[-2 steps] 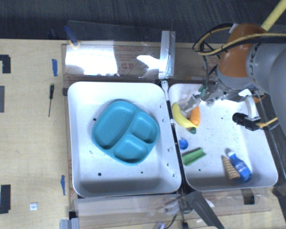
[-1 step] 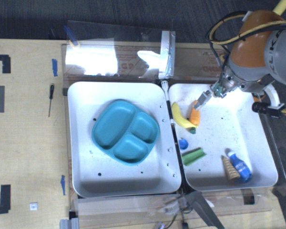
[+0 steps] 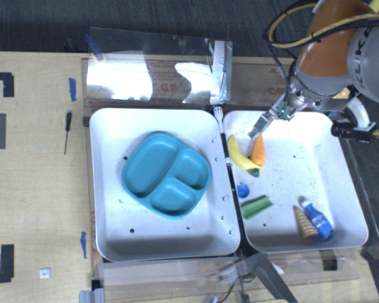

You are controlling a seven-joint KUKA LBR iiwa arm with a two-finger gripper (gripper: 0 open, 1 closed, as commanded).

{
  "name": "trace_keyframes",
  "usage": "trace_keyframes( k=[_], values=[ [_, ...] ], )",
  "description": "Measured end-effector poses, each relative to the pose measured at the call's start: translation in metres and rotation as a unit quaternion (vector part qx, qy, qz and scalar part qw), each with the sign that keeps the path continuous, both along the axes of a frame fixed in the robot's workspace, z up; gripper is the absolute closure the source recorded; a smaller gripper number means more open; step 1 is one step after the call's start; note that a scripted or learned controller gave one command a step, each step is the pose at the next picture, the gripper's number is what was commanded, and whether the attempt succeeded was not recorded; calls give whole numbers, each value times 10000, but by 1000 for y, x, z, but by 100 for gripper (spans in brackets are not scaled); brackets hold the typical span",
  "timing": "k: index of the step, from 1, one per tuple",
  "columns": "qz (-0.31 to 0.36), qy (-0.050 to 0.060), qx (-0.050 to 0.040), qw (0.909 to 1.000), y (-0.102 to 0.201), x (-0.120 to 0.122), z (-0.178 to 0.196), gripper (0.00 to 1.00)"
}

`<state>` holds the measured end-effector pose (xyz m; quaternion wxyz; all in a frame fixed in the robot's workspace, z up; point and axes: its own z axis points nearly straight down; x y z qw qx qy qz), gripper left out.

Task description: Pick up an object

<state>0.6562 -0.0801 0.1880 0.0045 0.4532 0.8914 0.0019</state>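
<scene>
Two white bins point(image 3: 107, 188) on a bench: the gripper point(image 3: 258, 129), finger state impossible to tell, nears a carrot point(image 3: 258, 150) beside a banana point(image 3: 240, 157); descent and grasp likely remain

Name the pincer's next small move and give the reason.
Probably a short drop straight down: the pincer hangs just above the upper end of the orange carrot, which lies against the yellow banana in the right bin, with nothing seen between its fingers.

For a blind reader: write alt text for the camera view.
The gripper hangs over the right bin, just above a banana and carrot; the left bin holds a blue divided plate.
</scene>
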Motion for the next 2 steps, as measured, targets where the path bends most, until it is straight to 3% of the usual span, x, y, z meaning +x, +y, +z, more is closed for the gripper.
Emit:
trace_keyframes(
  k=[1,2],
  values=[
    [-4,16,-1,10000,-1,-1,-2,0],
    [390,58,-2,9992,-34,-1,-101,0]
  ],
)
